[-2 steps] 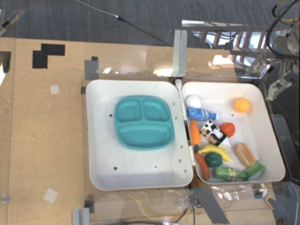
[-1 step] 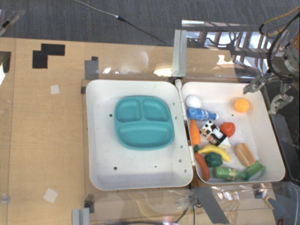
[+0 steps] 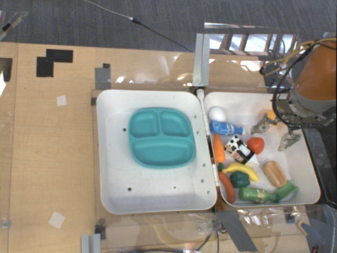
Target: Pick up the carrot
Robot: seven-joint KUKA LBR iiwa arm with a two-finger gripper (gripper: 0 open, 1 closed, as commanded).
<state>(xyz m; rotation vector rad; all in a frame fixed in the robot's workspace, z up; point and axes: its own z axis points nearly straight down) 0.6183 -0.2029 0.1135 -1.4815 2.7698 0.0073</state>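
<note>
The long orange carrot (image 3: 218,148) lies lengthwise against the left wall of the right white bin (image 3: 310,191), hard by the divider between the two bins. A blue-and-white plastic bottle (image 3: 225,128) lies just above its top end, with a white egg-shaped ball (image 3: 216,113) beyond that near the bin's upper left corner. A black-and-white patterned block (image 3: 238,149) sits just right of the carrot, a red sausage-shaped toy (image 3: 226,187) lies below it along the same wall, and a yellow banana (image 3: 240,171) and dark green round vegetable (image 3: 239,180) crowd the lower end. So the carrot has little free room on any side.

The gripper (image 3: 276,132) hangs over the bin's upper right part, well apart from the carrot, its two fingers spread wide with nothing between them. A red tomato-like ball (image 3: 256,144) lies just below its left finger. The left white bin (image 3: 113,141) holds a teal sectioned tray (image 3: 161,137).
</note>
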